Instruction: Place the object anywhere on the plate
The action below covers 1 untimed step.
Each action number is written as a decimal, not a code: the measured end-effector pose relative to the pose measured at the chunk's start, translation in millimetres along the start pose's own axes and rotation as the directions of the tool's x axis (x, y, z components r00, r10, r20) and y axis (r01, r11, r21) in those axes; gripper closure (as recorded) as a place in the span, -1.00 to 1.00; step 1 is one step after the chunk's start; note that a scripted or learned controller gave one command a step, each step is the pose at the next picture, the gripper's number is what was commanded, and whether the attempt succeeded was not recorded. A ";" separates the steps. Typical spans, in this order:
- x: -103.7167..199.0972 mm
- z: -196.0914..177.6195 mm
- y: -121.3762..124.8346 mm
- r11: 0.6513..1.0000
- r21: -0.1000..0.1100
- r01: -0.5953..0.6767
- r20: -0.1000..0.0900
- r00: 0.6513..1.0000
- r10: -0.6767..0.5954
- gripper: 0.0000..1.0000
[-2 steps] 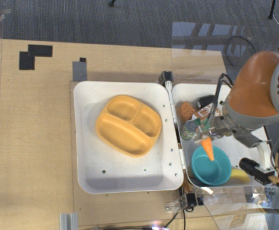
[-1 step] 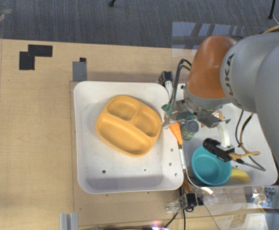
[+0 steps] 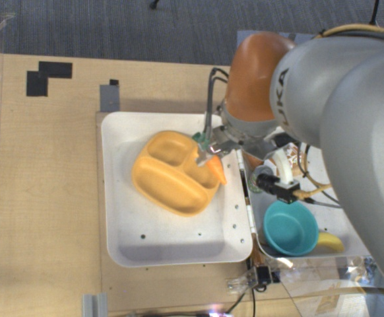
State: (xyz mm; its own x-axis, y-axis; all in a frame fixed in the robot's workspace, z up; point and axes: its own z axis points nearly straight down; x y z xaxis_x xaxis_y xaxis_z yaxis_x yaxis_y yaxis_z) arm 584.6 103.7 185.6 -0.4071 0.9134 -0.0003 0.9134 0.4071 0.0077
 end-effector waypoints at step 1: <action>45.9 -3.2 29.9 0.993 -0.001 0.117 -0.001 0.993 -0.117 1.00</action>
State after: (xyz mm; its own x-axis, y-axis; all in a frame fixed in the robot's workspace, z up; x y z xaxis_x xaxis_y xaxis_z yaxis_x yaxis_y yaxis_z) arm 593.2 157.8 189.0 -0.5109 0.8597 -0.0006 0.8596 0.5109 0.0088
